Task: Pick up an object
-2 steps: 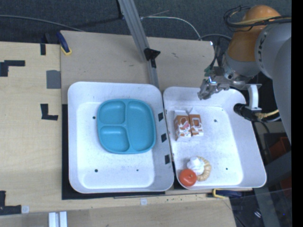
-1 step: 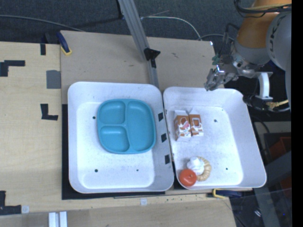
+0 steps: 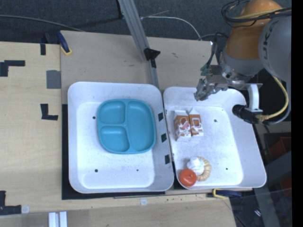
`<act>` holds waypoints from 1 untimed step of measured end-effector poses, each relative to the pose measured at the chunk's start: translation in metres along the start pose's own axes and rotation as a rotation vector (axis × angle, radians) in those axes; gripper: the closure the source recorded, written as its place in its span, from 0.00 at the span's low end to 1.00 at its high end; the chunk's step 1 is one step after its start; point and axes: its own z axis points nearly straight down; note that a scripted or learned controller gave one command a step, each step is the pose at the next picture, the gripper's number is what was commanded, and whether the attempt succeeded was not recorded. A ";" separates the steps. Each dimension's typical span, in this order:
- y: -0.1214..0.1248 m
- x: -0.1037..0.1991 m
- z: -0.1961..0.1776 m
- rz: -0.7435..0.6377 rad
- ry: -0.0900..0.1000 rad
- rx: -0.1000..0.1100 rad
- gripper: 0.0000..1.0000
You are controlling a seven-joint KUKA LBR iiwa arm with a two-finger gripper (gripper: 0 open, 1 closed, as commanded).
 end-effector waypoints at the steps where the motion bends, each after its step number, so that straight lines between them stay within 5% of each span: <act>1: -0.024 0.036 0.003 0.000 -0.001 0.001 1.00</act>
